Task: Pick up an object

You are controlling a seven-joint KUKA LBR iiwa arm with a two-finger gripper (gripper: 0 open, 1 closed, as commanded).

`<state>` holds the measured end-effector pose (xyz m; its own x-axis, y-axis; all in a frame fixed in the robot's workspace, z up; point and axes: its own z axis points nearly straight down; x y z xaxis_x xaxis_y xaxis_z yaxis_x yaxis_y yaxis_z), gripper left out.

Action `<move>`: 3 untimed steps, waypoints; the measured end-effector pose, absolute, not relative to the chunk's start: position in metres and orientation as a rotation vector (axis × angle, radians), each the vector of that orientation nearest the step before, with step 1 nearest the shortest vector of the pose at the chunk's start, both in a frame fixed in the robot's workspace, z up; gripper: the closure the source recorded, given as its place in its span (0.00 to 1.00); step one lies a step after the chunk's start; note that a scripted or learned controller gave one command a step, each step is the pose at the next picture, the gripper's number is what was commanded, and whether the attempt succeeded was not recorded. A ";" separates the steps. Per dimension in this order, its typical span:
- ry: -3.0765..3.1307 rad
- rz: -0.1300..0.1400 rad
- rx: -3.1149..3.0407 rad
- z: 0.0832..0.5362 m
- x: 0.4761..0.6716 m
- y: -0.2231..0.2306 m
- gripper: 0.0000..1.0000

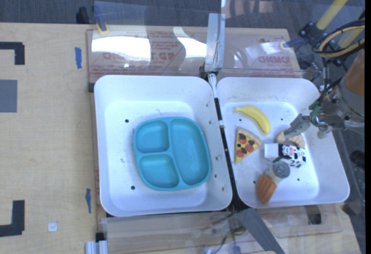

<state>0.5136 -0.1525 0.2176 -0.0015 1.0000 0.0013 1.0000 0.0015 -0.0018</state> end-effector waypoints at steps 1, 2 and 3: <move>-1.910 0.004 -2.489 0.103 0.567 -0.130 0.00; -1.807 -0.005 -2.574 0.087 0.606 -0.096 0.00; -1.813 -0.011 -2.574 0.100 0.607 -0.096 1.00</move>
